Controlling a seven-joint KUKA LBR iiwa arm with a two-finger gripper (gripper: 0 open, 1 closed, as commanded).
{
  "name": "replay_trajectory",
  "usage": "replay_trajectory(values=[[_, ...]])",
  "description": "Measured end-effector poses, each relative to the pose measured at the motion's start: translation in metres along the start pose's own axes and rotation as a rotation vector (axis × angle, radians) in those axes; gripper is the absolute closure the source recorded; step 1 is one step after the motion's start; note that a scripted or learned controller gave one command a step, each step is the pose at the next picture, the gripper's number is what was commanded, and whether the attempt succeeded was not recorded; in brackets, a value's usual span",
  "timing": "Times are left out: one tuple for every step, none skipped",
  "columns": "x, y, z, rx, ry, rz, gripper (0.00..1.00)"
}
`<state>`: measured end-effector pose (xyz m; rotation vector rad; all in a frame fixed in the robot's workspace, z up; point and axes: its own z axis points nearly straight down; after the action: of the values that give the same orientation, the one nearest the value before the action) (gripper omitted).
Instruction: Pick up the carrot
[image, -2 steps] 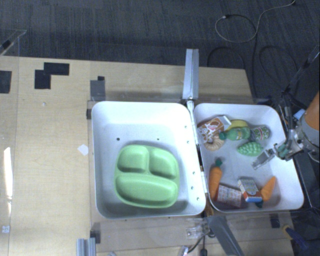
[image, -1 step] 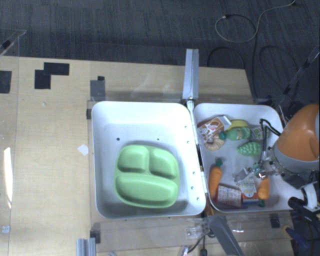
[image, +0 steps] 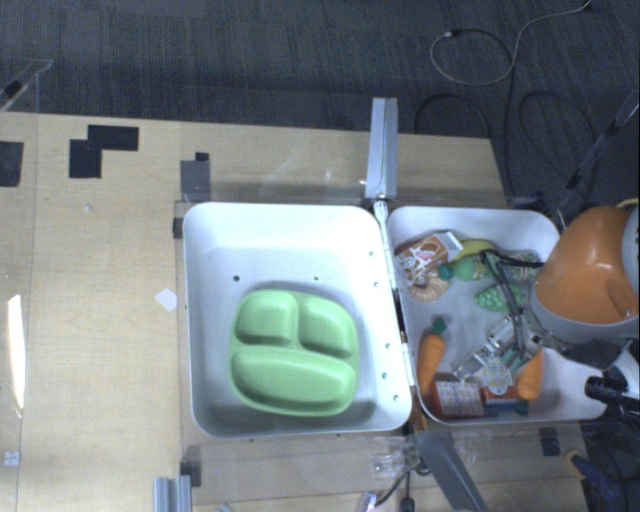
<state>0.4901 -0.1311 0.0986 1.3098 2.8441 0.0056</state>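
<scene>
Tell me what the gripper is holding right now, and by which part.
Nothing, as far as the view shows. The gripper hangs over the clutter in the right bin; the carrot lies apart to its left, untouched. No item shows between its fingers.

carrot (image: 430, 362) | orange, green top | upright | right bin, left wall

Just one camera here, fixed up high and looking down at a bit of a slant on the pale wooden desk (image: 90, 330). Both shallow white plastic bins sit mid-frame, left bin (image: 205, 300) and right bin (image: 535, 222), with dark carpet floor (image: 200, 50) along the top. The grey-and-orange arm (image: 590, 275) pokes in from the right edge.
</scene>
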Motion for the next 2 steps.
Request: replay_trajectory(values=[[0.004, 0.003, -0.027, 0.001, 0.002, -0.291, 0.00], [0.028, 0.029, 0.004, -0.005, -0.013, -0.249, 0.00]])
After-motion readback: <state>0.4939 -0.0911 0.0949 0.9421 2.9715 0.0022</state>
